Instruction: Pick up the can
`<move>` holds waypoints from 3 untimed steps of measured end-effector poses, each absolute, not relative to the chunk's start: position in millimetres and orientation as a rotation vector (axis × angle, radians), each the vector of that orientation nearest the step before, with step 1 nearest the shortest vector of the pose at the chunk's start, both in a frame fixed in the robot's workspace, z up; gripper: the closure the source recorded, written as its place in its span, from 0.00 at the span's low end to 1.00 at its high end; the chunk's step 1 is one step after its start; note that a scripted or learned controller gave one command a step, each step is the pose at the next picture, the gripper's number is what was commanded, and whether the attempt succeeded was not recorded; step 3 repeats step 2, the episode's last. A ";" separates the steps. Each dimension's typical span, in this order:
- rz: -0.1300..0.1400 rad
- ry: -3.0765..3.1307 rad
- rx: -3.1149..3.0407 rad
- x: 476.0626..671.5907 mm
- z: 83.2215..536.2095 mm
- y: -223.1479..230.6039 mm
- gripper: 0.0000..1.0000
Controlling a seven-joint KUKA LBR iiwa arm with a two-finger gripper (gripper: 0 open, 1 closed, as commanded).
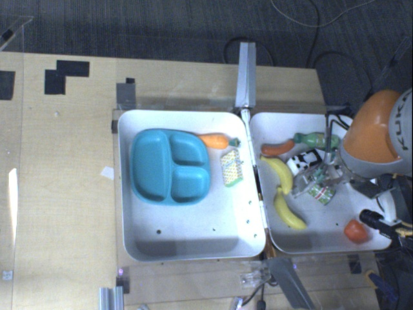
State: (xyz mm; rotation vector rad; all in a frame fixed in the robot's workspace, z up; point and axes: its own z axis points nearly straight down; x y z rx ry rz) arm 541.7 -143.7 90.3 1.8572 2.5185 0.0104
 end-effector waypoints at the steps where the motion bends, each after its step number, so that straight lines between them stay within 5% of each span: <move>1: 0.018 2.516 1.849 544.8 102.8 -142.5 1.00; 2: 0.008 2.447 1.961 611.4 207.1 -44.7 1.00; 3: 0.008 2.447 1.961 611.4 207.1 -44.7 1.00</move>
